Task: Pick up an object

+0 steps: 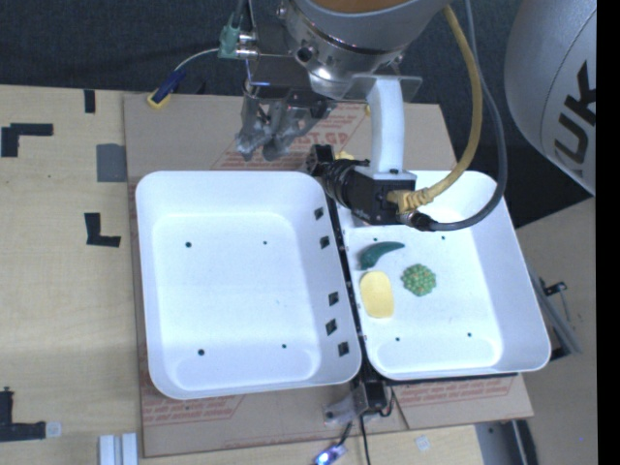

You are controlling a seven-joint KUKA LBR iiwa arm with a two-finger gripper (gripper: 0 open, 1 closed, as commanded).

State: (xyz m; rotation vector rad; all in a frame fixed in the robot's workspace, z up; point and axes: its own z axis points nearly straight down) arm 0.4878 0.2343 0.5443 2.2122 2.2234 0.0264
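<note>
My gripper [268,143] hangs beyond the far edge of the left bin [155,201], its grey fingers close together with nothing seen between them. In the right bin [513,289], near the divider, lie three small things: a teal curved piece [381,253], a yellow rounded lump [377,294] and a green bumpy ball [418,280]. The gripper is well above and to the left of them, apart from all three.
A black bracket with a yellow-tipped cable [373,192] sits at the far end of the divider between the bins. The large grey arm body [368,8] overhangs the top middle. Cardboard [174,114] lies under both bins.
</note>
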